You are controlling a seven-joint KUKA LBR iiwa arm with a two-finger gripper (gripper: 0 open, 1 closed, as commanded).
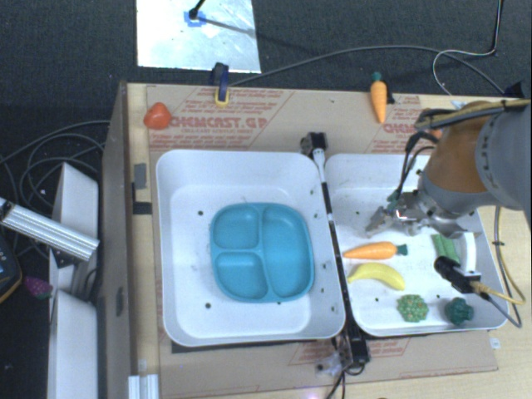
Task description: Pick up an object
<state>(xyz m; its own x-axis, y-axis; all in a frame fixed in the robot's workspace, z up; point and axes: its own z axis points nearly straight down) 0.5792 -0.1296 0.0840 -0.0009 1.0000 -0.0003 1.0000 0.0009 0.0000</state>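
Two shallow white bins are seen side by side on a brown board, the left bin [179, 223] and the right bin [357, 181], divided by a dark strip. A blue divided plate [262, 252] lies flat in the middle of the left bin. The grey arm [486, 160] with its orange band is seen entering from 3 o'clock, and the gripper [389, 217] is lowered over the centre of the right bin, its metal fingers pointing toward 9 o'clock. The fingers appear spread apart, and nothing is seen held between them. A toy carrot [374, 250] lies on the bin floor just at 6 o'clock of the gripper, close beneath it but apart from the fingertips. A yellow banana [378, 274] is found just beyond the carrot, again toward 6 o'clock. At the bin's 5 o'clock corner a green broccoli-like piece [412, 307] and a darker green piece [458, 310] are placed near each other. A light green object [445, 246] is partly covered by the wrist at 3 o'clock of the carrot. Outside the bins, a second carrot [379, 98] rests on the board at 12 o'clock of the right bin, and an orange-red object [157, 115] lies at the board's 10 o'clock corner.
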